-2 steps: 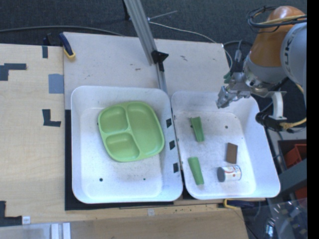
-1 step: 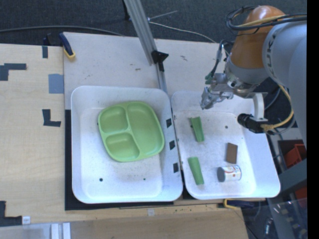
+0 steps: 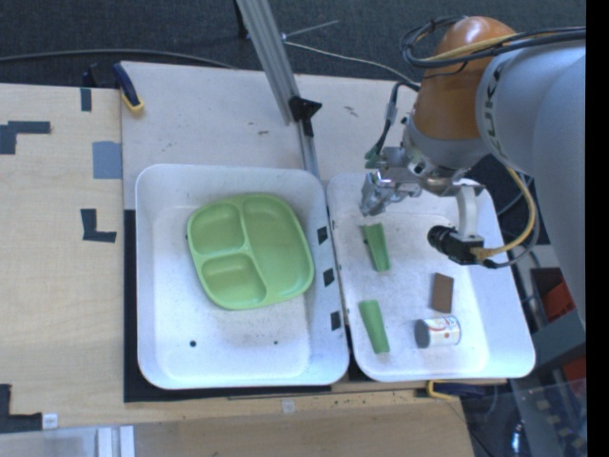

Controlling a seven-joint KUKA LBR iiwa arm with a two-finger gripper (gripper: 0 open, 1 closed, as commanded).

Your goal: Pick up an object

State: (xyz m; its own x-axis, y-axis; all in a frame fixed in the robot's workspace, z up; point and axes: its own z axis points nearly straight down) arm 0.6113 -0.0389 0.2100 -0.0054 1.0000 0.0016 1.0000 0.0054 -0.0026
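Hovering in the right bin [image 3: 495,255], the gripper [image 3: 373,201] hung just above the upper green piece [image 3: 378,247]; whether its jaws were apart could not be told. Nearer the bin's front lay a second green piece [image 3: 374,327], a brown block [image 3: 442,292] and a small can [image 3: 438,331].

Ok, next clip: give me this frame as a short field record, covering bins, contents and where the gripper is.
left bin: green divided plate
right bin: upper green piece, lower green piece, brown block, small white can lying on its side
gripper: over the right bin's far left part, just above the upper green piece
held object: none visible between the fingers
arm: reaches in from the right
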